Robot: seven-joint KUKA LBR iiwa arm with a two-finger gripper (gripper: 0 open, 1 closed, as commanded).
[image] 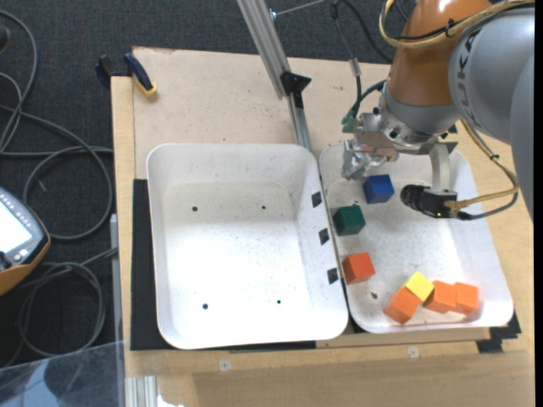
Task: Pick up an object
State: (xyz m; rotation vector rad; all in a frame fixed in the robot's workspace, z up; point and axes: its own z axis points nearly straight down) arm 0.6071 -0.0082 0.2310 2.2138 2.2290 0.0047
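My gripper (360, 159) hangs low over the back left part of the right bin (496, 299), under the orange wrist band. A blue cube (378, 188) lies on the bin floor just in front of the gripper and slightly to its right, close to the gripper tip. A dark green cube (348, 220) sits near the bin's left wall, in front of the blue one. Further forward lies a red-orange cube (359, 267). At the front of the bin a yellow cube (419, 285) rests among three orange blocks (442, 297).
The left bin (157, 164) stands beside the right one, their rims touching. A slanted metal post (265, 36) rises behind the bins. A black fitting with a cable (424, 200) hangs off the arm, right of the blue cube. A blue and yellow clamp (141, 74) lies at the bench's back left.
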